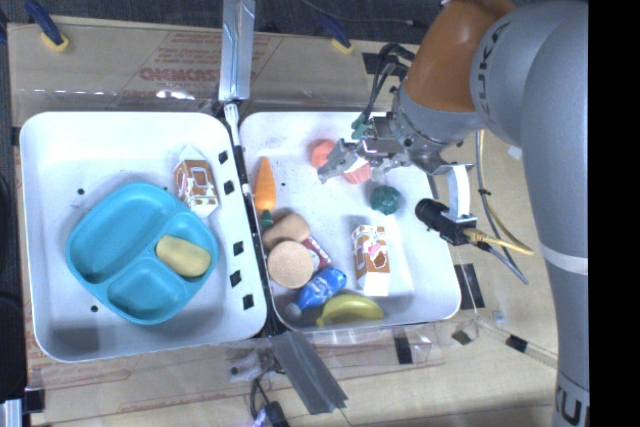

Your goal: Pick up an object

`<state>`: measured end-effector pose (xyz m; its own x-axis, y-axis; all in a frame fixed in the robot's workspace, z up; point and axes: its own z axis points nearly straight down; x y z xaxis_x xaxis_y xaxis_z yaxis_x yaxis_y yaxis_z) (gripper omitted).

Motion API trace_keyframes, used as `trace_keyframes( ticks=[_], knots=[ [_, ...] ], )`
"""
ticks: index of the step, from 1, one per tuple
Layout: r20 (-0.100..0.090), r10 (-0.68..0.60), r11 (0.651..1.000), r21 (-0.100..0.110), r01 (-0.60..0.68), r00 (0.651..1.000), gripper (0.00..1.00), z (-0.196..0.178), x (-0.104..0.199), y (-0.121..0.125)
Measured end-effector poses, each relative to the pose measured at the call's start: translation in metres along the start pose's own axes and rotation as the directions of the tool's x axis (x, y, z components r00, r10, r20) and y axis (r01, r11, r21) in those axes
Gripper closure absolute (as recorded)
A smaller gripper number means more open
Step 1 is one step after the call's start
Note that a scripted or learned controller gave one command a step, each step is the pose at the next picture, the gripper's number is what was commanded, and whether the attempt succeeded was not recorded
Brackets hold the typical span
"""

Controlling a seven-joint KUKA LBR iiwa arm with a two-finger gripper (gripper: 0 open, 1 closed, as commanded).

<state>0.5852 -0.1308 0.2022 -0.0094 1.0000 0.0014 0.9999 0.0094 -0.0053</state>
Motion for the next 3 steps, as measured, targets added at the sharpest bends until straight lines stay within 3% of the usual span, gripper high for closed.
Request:
trace_keyframes(
  ticks=[1, 2, 3],
  knots=[
    [0.001, 0.064, 0.998, -0.003, -0.064, 0.998, 0.0, 0.111, 0.013, 0.072],
    [0.001, 0.059, 0.998, -0.001, -0.059, 0.998, 1.0, 0.101, 0.014, 0.073],
    [0.0, 0.154, 0.988, -0.002, -0.154, 0.988, 1.0, 0.11, 0.017, 0.06]
  ],
)
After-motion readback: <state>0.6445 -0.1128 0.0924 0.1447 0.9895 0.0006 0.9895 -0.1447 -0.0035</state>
